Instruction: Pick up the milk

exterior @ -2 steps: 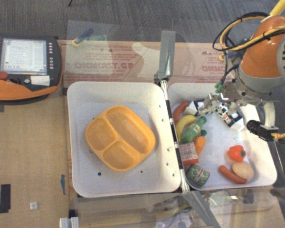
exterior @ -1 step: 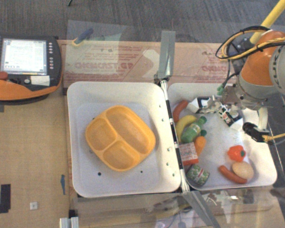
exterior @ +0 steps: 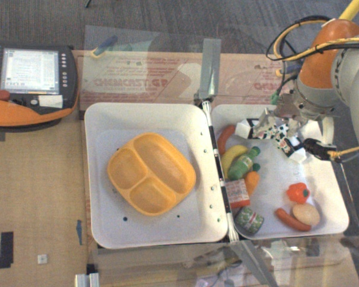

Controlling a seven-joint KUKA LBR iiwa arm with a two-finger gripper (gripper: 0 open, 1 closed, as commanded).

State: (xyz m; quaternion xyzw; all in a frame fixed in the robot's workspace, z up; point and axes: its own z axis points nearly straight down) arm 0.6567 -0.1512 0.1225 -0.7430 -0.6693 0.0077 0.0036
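Beside toys in right bin (exterior: 341, 208), milk (exterior: 287, 137), yellow tray (exterior: 151, 172) left.

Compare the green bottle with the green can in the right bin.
The green bottle is long with a narrow capped neck; the green can is short and stubby. The bottle lies against the banana midway along the bin's left wall; the can lies near the front left corner, below a red-labelled packet. Both are green, lie on their sides, and sit in the right bin.
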